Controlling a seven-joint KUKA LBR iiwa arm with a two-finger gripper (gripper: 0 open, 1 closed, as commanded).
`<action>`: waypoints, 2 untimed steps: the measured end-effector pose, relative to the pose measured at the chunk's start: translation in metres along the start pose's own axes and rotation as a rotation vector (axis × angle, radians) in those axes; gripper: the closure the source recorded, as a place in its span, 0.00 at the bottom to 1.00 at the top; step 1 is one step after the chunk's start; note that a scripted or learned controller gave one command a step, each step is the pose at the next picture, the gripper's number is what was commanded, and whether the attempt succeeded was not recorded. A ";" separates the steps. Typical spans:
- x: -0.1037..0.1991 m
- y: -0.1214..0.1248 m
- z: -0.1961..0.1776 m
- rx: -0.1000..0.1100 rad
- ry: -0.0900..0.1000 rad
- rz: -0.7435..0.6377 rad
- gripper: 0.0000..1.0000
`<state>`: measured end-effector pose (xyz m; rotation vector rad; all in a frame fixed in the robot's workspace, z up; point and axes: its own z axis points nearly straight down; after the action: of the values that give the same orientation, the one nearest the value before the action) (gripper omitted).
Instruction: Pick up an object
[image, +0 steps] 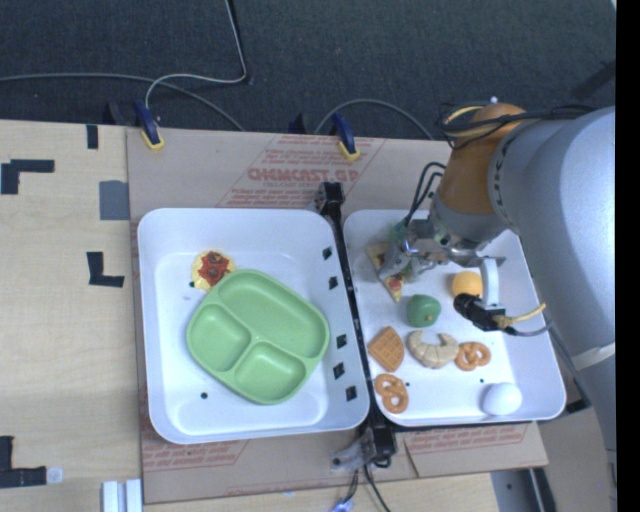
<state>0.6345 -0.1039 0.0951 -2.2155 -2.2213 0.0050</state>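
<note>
Two white bins (160, 330) | cardboard sheet (250, 175) | wooden bench (50, 300)

Both bins (160, 330) were plain white. The divided plate (258, 335) was pale green, and beside it sat a yellow piece with a red blotch (212, 268). Over on the right — a green ball (424, 309), a golden waffle (386, 348), two orange-brown pretzels (392, 393), a tan croissant (435, 349), a white ball (501, 398). The arm (560, 200) was grey, banded orange.
</note>
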 end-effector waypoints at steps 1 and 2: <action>0.062 -0.020 -0.089 -0.005 0.000 0.000 1.00; 0.061 -0.021 -0.089 -0.004 -0.001 0.001 0.00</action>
<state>0.6143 -0.0427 0.1840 -2.2187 -2.2228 0.0016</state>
